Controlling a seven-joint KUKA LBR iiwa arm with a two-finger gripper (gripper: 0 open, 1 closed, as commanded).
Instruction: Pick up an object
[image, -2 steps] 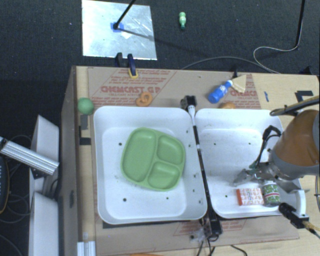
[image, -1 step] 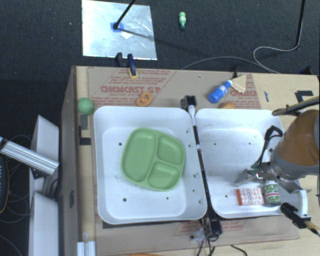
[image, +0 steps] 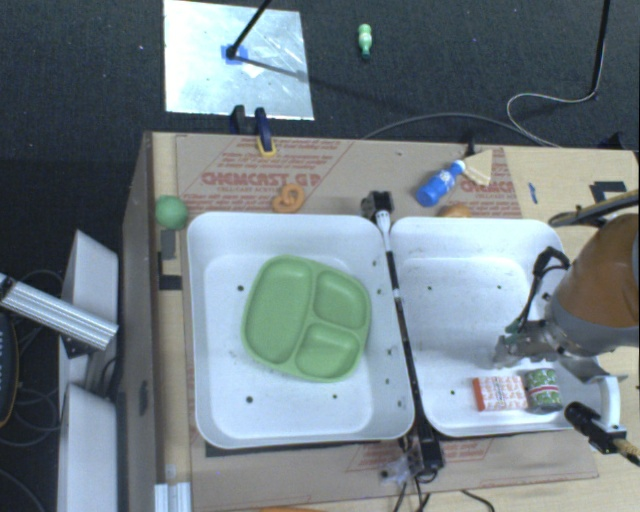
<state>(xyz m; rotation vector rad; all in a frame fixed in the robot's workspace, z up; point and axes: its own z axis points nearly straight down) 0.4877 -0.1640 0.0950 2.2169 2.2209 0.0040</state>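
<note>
Bench: brown board with red print on dark carpet, carries two white bins side by side
Left bin: holds a green divided plate, three compartments, lying flat near the bin's middle
Right bin: mostly bare white floor, two small items at its front right corner
Red-white packet: flat on the right bin floor, by the front edge
Green-labelled can: lying on its side, touching the packet's right end, tight to the bin's front right corner
Arm: comes in over the right bin's right edge, orange band visible
Gripper: low over the right bin, just behind the packet and can, apart from both
Fingers: too blurred and dark, cannot tell whether apart or together; nothing seen between them
Back edge of bench: blue bottle on its side, orange ring, green ball at left edge
Floor behind bench: shiny sheet, small green bottle
</note>
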